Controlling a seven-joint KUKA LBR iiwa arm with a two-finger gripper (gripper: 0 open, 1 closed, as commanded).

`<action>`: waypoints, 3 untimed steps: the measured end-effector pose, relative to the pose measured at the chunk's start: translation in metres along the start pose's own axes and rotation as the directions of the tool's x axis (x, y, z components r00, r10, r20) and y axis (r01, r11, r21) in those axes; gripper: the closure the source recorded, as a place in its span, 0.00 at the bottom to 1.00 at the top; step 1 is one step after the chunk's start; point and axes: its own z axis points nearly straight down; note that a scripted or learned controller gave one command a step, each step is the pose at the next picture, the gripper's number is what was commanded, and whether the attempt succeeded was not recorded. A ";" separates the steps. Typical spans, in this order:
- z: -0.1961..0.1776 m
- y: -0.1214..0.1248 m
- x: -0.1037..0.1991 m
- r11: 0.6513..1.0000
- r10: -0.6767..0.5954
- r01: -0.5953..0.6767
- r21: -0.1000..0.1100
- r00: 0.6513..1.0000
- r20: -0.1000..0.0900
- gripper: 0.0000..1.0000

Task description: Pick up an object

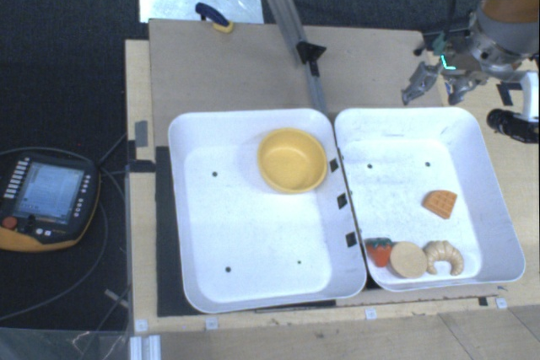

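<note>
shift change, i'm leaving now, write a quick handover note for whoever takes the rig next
Gripper: above the far edge of the right bin, fingers spread, nothing between them.
Left bin: yellow bowl near its far right corner.
Right bin: orange waffle-like piece mid-right; along the near edge a red and green toy, a round tan disc and a croissant close together.
Done: nothing picked yet; all items lie in the bins.
Left: lower onto one item, close, lift. The waffle-like piece stands apart, so it is probably the easiest target.
</note>
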 end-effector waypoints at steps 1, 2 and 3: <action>0.000 0.000 0.000 1.000 0.000 0.000 0.000 1.000 0.000 0.00; 0.060 -0.007 -0.002 1.000 0.001 -0.001 0.004 1.000 0.000 0.00; 0.103 -0.006 -0.008 1.000 0.001 -0.001 0.003 1.000 0.000 0.00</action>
